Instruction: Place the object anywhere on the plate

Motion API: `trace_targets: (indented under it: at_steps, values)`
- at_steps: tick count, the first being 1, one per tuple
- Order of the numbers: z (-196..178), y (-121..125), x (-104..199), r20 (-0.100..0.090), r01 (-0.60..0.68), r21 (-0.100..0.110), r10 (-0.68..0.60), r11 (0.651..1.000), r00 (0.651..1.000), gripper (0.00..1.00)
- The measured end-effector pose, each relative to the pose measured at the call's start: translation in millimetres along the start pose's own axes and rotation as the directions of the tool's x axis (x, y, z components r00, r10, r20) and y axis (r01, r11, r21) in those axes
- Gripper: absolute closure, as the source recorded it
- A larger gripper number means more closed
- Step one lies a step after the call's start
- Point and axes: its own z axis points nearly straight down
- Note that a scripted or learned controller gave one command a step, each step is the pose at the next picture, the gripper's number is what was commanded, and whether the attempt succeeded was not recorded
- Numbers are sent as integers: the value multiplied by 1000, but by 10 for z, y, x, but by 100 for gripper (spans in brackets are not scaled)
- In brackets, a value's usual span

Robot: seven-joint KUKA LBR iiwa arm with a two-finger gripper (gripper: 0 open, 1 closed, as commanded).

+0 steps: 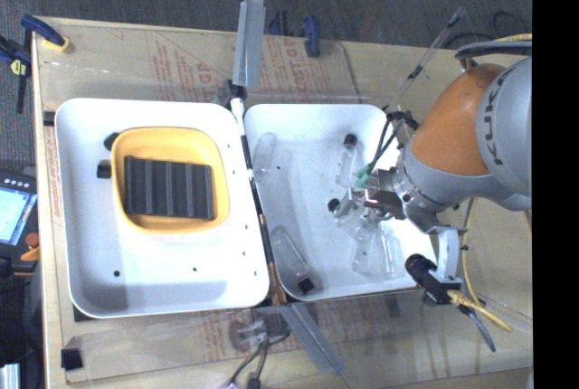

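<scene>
A yellow plate point(169, 181) with a dark ridged centre lies in the left bin point(81, 279). Several clear plastic tubes with black caps lie in the right bin point(312, 120). One tube point(347, 157) is near the back, another point(291, 259) is at the front left, and a third point(264, 152) rests against the left wall. My gripper point(360, 208) is low over the right side of this bin, above a clear tube point(373, 250). The see-through plastic hides whether it touches or holds anything.
The grey arm with its orange band point(457, 129) covers the right bin's right edge. A divider wall point(253, 197) separates the two bins. Clamps and cables lie on the bench around the bins.
</scene>
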Motion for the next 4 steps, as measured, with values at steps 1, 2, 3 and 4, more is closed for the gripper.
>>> trace_targets:
  at_steps: [1,2,3,4]
  values:
    - [-154,345,823,3,279,-2,-279,960,960,100]
    - [202,867,1377,3,437,5,-437,900,900,100]
    - [190,884,1914,5,614,-3,-614,790,790,100]
    - [190,884,1914,5,614,-3,-613,790,790,0]
